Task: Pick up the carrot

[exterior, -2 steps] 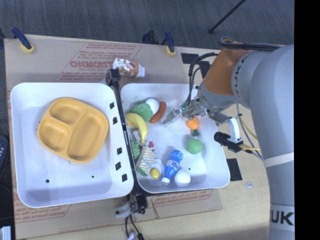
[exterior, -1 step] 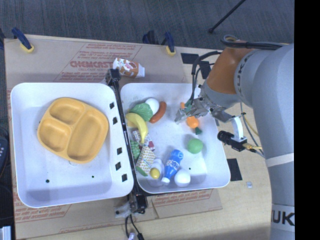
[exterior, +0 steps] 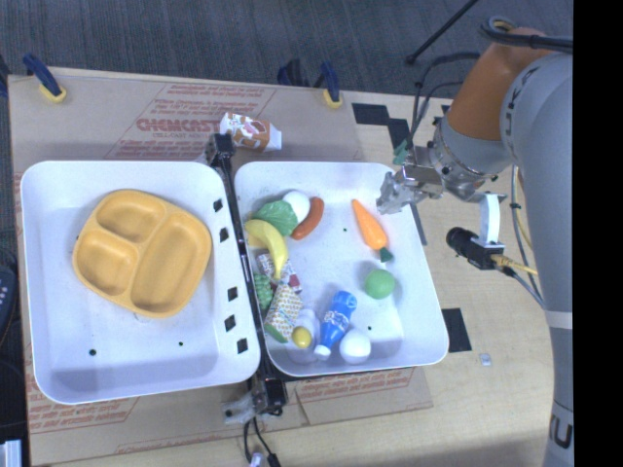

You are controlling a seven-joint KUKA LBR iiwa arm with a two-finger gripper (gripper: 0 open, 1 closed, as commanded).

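i see the carrot (exterior: pixel 370 225) lying free in the right bin (exterior: pixel 421 300), toward its 2 o'clock corner, tip pointing to 11 o'clock. the gripper (exterior: pixel 392 194) hovers just at the carrot's 1 o'clock, by the bin's rim; i cannot tell whether its fingers are apart or together. a green ball (exterior: pixel 381 283) sits at the carrot's 6 o'clock. a yellow divided plate (exterior: pixel 142 252) rests in the left bin (exterior: pixel 49 358).

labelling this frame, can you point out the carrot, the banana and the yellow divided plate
carrot (exterior: pixel 369 224), camera view, middle of its orange body
banana (exterior: pixel 269 242), camera view, middle of its curved yellow side
yellow divided plate (exterior: pixel 142 251), camera view, ridge between its compartments
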